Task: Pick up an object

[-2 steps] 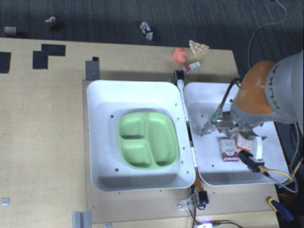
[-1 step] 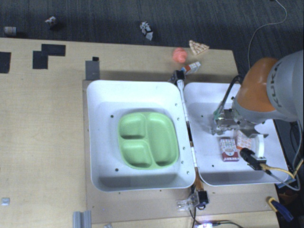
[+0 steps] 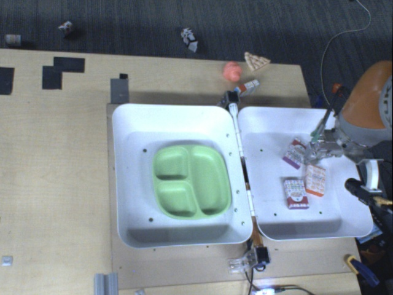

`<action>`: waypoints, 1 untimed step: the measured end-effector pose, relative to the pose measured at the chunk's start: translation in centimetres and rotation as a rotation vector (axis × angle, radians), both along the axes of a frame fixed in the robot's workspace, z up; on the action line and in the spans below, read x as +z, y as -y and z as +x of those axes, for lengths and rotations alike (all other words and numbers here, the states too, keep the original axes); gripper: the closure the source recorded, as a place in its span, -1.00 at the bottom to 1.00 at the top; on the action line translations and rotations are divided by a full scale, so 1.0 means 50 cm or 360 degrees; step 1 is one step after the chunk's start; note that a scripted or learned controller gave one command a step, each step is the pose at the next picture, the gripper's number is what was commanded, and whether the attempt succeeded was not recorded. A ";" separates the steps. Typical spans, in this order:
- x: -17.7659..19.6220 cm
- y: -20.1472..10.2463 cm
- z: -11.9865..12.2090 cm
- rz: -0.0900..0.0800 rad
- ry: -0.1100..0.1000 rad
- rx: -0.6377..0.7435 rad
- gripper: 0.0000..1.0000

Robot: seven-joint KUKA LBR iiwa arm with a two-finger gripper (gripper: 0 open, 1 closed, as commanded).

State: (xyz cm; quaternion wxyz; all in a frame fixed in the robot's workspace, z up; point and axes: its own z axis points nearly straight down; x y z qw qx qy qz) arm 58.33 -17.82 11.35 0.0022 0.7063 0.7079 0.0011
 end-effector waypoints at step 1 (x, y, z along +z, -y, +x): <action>0.188 -0.014 0.113 0.0001 0.0002 0.0005 1.00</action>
